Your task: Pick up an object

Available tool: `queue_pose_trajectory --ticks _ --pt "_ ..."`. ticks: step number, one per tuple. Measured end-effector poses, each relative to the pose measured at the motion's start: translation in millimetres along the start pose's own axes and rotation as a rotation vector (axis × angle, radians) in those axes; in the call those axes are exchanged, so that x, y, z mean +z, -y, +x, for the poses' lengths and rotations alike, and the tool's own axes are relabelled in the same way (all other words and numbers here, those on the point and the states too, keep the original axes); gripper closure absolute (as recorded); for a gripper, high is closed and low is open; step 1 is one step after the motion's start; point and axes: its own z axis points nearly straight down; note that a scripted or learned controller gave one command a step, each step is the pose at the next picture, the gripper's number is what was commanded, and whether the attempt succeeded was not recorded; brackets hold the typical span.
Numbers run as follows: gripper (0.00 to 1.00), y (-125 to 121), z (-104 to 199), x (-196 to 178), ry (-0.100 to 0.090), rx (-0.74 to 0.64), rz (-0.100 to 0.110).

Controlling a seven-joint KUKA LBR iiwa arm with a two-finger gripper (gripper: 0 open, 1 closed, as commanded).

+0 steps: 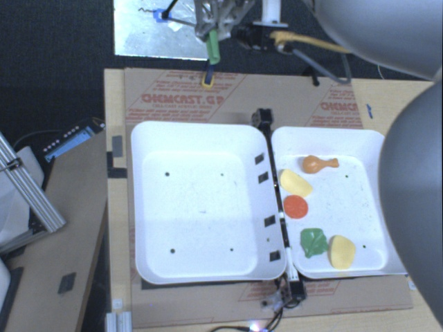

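My gripper (212, 34) is raised high at the top of the camera view, beyond the far edge of the bins. It is shut on a small green stick-shaped object (214, 50), which hangs down from between the fingers. In the right bin (370, 140) lie an orange drumstick-shaped piece (318, 163), a yellow piece (295, 183), a red-orange disc (295, 207), a green leafy piece (313, 241) and a second yellow piece (341, 252).
The left bin (138, 206) sits beside the right one, with a black divider (271, 185) between them. The grey arm (415, 185) covers the right side of the view. A small yellow clip (207, 81) lies on the cardboard behind the bins.
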Motion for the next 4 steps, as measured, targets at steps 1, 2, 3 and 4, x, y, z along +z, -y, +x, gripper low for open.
queue_pose_trajectory --ticks 1,2,3,4 --pt "1.0 0.4 4.2 -43.7 0.0 -0.002 -0.002" --pt "1.0 0.0 -90.7 -41.4 0.004 0.012 0.003" --pt "1.0 39.8 11.0 -41.1 -0.003 -0.009 0.004" --pt "1.0 -1.3 -40.4 -13.0 0.003 0.008 0.005"
